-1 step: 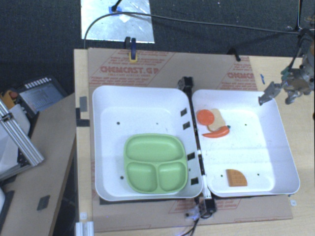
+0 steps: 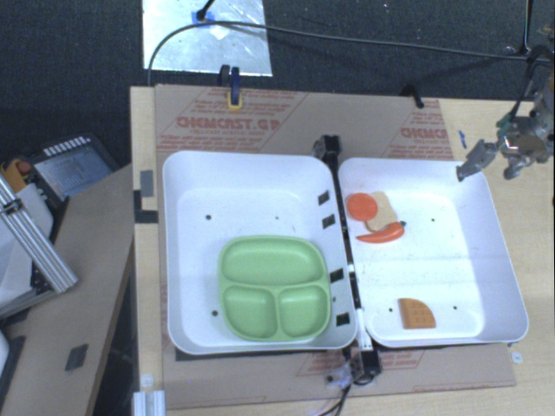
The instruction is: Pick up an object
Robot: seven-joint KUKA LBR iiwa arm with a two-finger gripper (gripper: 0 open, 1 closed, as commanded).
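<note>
Pincer (image 2: pixel 488 157) sits at the far right of the camera view, above the upper right corner of the right bin (image 2: pixel 494 224), at or just outside its rim. Two dark prongs are spread apart, one toward the bin and one away; I read that as open with nothing between them, though it is small and partly cut off at the frame edge.

Candidates for the pick, all in the right bin:
- red-orange disc (image 2: pixel 362 204), near the bin's upper left, close to the divider
- tan slice (image 2: pixel 381 213), touching the disc, just right of and below it
- red chili-shaped piece (image 2: pixel 381 233), touching the lower edge of the tan slice
- orange-brown wedge (image 2: pixel 417 314), alone near the bin's front wall, well apart from the cluster

Left bin (image 2: pixel 186 232) holds a green divided plate (image 2: pixel 274 287). I judge it too wide and flat for an easy grasp.

Status: judged as approach not yet begun; pincer is well apart from every item.

Risks from here:
1. The three clustered pieces touch. A descent there could close on two at once or shove one aside.
2. The cluster lies close to the bin's left wall, so a finger could clip the wall or divider.
3. All the pieces look thin and flat; fingers may close above them and come up with nothing.
4. The wedge is isolated, so my preferred target, but it sits near the front wall.
</note>
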